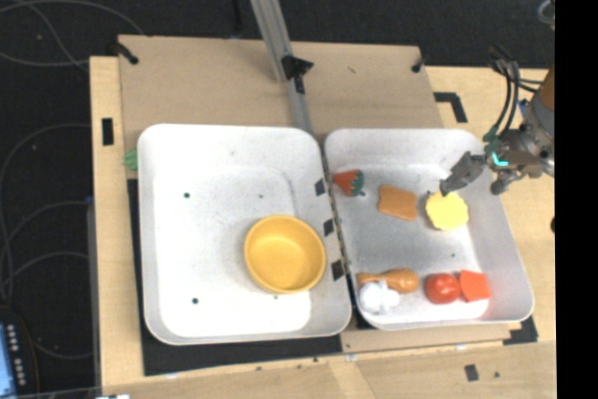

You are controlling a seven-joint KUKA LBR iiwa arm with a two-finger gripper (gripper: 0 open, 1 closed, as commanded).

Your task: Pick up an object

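Note:
My gripper (474, 184) hovers over the right bin's (411, 145) far right side with its fingers spread apart and nothing between them. Its left fingertip (452, 185) sits just above a yellow round piece (448, 214). In the same bin lie an orange-brown block (398, 203), a small red and green item (348, 183), a red tomato-like ball (442, 288), an orange-red block (474, 285), an orange elongated item (391, 278) and a white lump (378, 298). A yellow bowl (285, 253) stands upright in the left bin (187, 163).
A slanted metal pole (268, 9) comes down from the top to the gap between the bins. Cables (510, 98) hang by the arm at the right. The bins rest on a tan board (355, 79) surrounded by black floor.

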